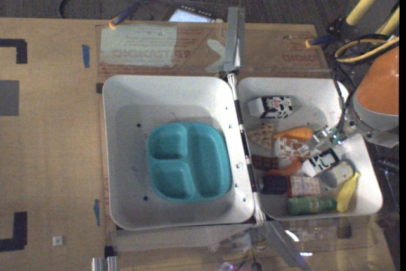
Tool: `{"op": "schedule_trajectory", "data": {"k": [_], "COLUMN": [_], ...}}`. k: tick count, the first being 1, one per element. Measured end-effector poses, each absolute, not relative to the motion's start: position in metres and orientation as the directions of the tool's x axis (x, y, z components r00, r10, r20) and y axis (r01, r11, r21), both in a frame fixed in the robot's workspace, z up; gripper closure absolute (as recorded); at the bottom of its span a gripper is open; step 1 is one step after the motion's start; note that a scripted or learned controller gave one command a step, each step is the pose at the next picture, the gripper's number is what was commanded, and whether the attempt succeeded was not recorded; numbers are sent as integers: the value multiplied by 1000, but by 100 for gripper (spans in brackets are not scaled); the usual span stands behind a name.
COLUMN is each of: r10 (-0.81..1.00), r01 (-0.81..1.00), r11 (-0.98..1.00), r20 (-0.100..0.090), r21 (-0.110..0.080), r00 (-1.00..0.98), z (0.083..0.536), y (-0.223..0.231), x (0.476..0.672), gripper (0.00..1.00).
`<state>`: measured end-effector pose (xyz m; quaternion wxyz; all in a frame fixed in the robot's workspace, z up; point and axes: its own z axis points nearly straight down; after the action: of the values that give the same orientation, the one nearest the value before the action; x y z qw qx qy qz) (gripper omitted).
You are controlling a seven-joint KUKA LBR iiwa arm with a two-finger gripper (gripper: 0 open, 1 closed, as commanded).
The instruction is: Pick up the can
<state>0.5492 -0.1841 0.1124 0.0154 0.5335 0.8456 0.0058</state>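
Two shallow white bins sit side by side on a tan bench (51,155). The left bin (120,105) holds a teal plastic tray with three compartments (188,160). The right bin (368,200) is crowded: a black-and-white cow-patterned carton (271,106) lies near its far wall, an orange carrot-shaped toy (293,134) near the centre, and a green bottle lying on its side (309,205) and a yellow banana (347,192) by the near wall. The small white and grey can (334,174) lies in the right bin's near right part, just beside the banana. The gripper (331,136), below the arm's orange band (380,89), hovers just above the can; whether its fingers are spread or closed cannot be told.
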Motion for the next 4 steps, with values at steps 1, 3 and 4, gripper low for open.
{"op": "schedule_trajectory", "data": {"k": [1, 3, 4], "r10": [910, 971, 972], "r01": [910, 971, 972], "r11": [414, 239, 236], "r20": [-18, -3, -7], "r21": [26, 5, 12], "r00": [-413, -239, -236], "z": [108, 86, 98], "y": [-194, -197, -198], "x": [601, 489, 491], "gripper": [0, 0, 100]}}
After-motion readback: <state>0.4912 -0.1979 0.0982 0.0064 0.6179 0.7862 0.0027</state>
